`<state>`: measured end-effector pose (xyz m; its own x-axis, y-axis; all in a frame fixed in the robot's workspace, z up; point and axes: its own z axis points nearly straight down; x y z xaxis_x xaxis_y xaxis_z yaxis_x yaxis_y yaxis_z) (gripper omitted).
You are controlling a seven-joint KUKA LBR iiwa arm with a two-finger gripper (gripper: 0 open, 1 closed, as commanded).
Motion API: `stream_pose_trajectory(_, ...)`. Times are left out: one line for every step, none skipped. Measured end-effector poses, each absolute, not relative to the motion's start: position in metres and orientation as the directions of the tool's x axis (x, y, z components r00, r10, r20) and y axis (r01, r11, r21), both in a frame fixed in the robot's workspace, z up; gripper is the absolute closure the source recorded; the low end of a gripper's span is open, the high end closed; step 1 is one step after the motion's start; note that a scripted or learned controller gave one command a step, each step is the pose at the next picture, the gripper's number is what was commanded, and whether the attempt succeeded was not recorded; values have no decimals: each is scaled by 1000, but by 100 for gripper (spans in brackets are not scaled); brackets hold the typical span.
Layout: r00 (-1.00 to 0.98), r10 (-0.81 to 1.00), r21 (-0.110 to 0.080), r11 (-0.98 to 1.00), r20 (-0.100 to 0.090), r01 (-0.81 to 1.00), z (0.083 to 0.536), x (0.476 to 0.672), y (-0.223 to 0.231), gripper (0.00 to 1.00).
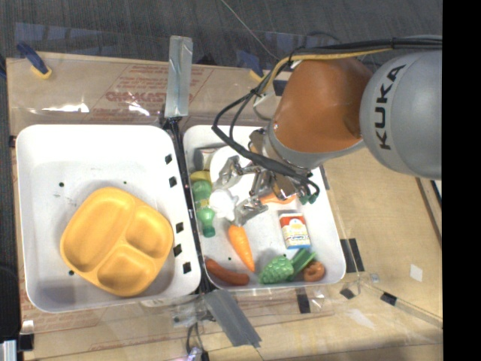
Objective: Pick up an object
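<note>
Item: my claw [242,192], fingers spread and holding nothing, low in the right bin [328,235] above the toy carrot [240,247], crowded by sausage [225,272], green bottle [204,218] and carton [294,230]; risk: snagging neighbours.

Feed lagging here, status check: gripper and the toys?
Gripper low in right bin, nothing seen gripped. Carrot just below. Sausage, small carton close by.
</note>
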<state>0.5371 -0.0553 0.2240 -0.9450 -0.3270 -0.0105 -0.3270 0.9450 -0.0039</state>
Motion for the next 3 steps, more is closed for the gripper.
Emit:
stream_pose_trajectory(-953, -304, 1, 953, 2, -304, 149, 483, -155, 100)
stream_pose_trajectory(-1000, 18, 0, 1000, -3, 18, 150, 548, -136, 100)
stream_pose_trajectory(-998, 57, -4, 998, -15, 57, 283, 550, -142, 100)
